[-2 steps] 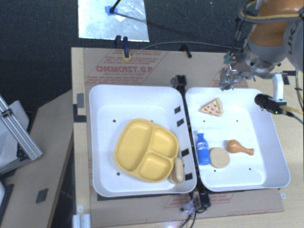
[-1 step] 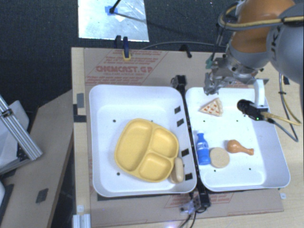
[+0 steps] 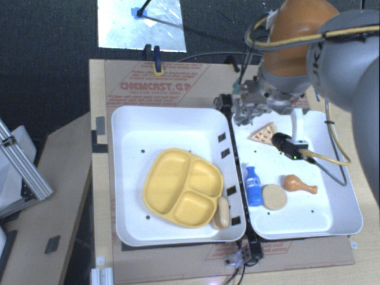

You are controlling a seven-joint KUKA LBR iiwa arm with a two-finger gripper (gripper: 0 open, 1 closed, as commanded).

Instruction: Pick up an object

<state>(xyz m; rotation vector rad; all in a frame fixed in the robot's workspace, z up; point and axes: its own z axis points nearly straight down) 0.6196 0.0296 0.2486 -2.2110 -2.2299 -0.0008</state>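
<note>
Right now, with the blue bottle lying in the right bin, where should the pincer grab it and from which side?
Probably across the blue bottle mid-body, from straight above. It lies flat, cap toward the far end, so its long sides are exposed. Watch the clearance: the divider wall runs close on its left and the round tan disc sits near its lower right.

Pizza slice, blue bottle, round cookie, drumstick lying apart in the right bin

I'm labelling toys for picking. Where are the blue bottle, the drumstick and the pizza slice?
blue bottle (image 3: 253, 187): camera view, middle of its body.
drumstick (image 3: 293, 183): camera view, meaty end.
pizza slice (image 3: 263, 134): camera view, centre of the wedge.
</note>
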